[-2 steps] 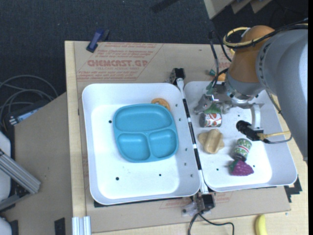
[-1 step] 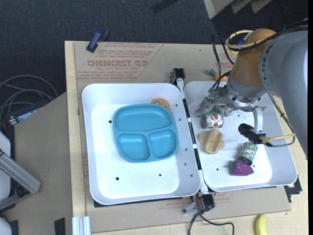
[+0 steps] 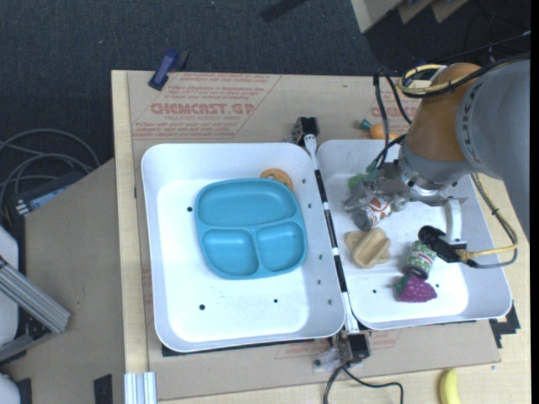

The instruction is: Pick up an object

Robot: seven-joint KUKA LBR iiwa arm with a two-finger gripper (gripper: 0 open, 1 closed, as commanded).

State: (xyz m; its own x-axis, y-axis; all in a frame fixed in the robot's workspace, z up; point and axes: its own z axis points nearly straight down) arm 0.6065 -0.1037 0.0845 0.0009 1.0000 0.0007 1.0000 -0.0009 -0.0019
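Nearest the front wall of the right white bin [image 3: 476,284] lay a purple plastic grape bunch [image 3: 416,289], then a small green bottle [image 3: 418,261] and a tan bread-shaped piece [image 3: 368,247]. Behind them my pincer [image 3: 381,194] hung over a small grey and red-white object [image 3: 370,210]. I could not tell if the pincer was open or closed. The object looked light and uneven, so I judged its narrow middle the best hold. The bin's inner wall was close, with free floor toward the far wall.

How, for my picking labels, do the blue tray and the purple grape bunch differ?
The blue tray lies in the left bin, the purple grape bunch in the right bin. The tray is larger than the bunch. The tray is smooth with three compartments; the bunch is lumpy. Both rest on white bin floors.
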